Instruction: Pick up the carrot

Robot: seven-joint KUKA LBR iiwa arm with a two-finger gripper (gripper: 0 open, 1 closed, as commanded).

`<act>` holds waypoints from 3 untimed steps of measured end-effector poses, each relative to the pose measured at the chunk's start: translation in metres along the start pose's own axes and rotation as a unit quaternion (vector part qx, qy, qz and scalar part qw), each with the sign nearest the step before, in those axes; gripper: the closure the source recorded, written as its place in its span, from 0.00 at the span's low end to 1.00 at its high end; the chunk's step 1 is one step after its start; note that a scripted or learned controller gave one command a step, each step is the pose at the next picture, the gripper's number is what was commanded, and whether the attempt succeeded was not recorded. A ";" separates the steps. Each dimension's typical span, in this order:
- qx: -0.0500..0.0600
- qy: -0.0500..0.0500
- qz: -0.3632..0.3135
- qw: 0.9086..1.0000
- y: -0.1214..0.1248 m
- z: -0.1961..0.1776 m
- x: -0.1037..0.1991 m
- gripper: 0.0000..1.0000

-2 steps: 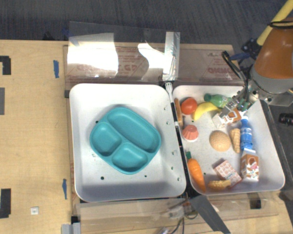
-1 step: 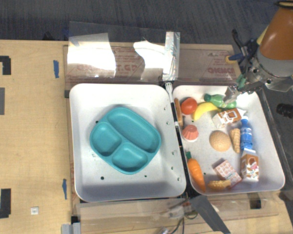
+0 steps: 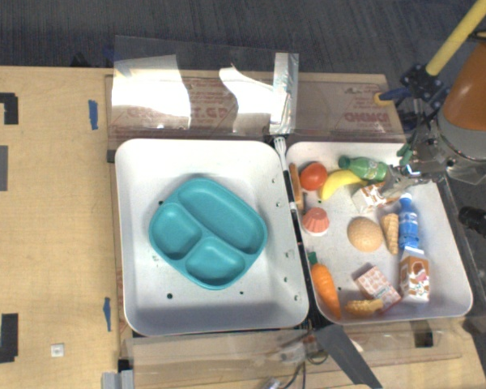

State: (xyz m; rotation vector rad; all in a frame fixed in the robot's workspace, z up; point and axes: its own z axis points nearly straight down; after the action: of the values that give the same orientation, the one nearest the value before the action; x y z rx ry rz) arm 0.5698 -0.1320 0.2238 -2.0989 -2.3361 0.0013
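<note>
Carrot lying untouched against the right bin's near-left wall.

The carrot (image 3: pixel 325 289), probably a light, stiff, slick plastic toy, is lying just left of the pink carton (image 3: pixel 376 283); gripping across its thick middle looks safest. One carrot, one teal tray (image 3: pixel 208 231), two bins. The gripper (image 3: pixel 405 171) is hovering well beyond the carrot; whether open or closed, I cannot tell.

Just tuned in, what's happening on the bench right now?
The arm reaches in from the right, with its gripper over the top of the right bin, near the green bottle and banana. The carrot lies untouched against that bin's lower left wall, well away from the gripper. The left bin holds a teal divided plate. The pick has not happened yet.
</note>
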 end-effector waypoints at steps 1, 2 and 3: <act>0.001 0.000 0.159 0.987 -0.003 0.017 -0.021 1.00; -0.001 -0.001 0.337 0.941 -0.033 -0.021 -0.029 1.00; -0.001 -0.001 0.434 0.901 -0.023 -0.009 -0.062 1.00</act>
State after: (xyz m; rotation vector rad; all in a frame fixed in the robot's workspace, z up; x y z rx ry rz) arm 0.5537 -0.1962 0.2332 -2.9071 -1.1944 0.0023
